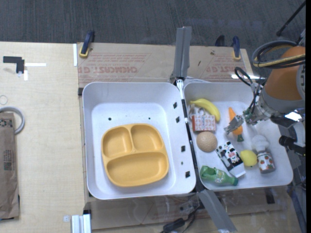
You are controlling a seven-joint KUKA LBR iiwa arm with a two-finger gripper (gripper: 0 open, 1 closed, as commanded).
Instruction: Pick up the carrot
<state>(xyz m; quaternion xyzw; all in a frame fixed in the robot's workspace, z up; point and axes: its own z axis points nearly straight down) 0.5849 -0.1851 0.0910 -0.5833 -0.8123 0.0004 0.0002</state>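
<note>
The carrot [232, 114] is a small orange piece lying in the right bin [286, 178], just right of the banana. My gripper [234, 126] is down in that bin, right over the carrot's near end, with orange showing beside it. Whether it has hold of the carrot is not clear from this angle. The arm, with its orange band [286, 84], reaches in from the right.
Around the carrot lie a banana [206, 107], a red and white packet [204, 123], a beige ball [207, 141], a cow-patterned box [229, 155], a lemon [248, 158], a small can [265, 161] and a green pouch [218, 175]. The left bin [92, 130] holds a yellow divided plate [135, 154].
</note>
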